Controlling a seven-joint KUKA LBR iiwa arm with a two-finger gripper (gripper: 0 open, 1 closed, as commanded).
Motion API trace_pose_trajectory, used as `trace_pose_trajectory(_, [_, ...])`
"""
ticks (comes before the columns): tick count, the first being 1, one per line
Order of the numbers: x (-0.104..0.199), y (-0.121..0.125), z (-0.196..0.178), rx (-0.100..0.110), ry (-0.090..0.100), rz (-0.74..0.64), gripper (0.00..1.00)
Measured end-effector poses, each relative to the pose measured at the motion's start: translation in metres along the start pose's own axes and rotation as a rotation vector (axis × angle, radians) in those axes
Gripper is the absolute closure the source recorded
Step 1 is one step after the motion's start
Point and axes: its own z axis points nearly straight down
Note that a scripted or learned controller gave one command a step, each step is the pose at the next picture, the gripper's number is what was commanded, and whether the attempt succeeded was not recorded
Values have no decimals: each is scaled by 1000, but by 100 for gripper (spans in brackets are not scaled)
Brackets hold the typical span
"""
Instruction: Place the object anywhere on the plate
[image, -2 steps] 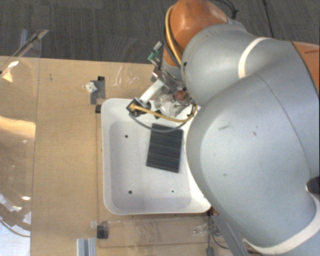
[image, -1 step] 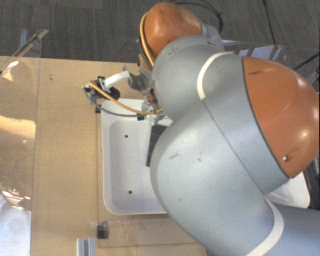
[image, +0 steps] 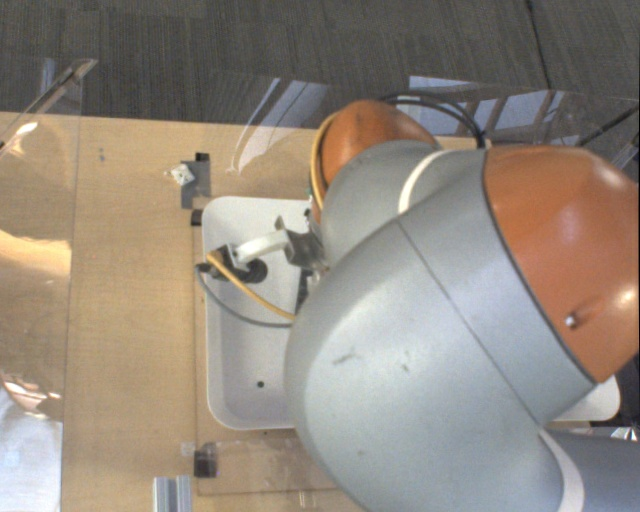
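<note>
A pale wooden bench (image: 120, 300) bears a white bin (image: 235, 385); the arm (image: 440, 330) covers it; tool state unclear.

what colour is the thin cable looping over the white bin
Yellow: the thin looping cable runs over the shallow white bin, seen in the camera view.

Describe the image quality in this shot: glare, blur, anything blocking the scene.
Camera view: the grey and orange arm looms very close to the lens, looks soft, and covers most of the white bin; pale streaky reflections lie across the wooden bench at left and along the top edge; lighting is otherwise even, with a soft shadow under the arm.
</note>
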Motion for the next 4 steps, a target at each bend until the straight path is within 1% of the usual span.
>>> trace_pose_trajectory(1, [98, -28, 64, -1, 1, 71, 100])
trace_pose_trajectory(2, [107, -34, 15, -3, -1, -275, 100])
trace_pose_trajectory(3, [101, -26, 2, -2, -3, -782, 100])
trace_pose_trajectory(4, [35, -37, 62, 1, 2, -128, 100])
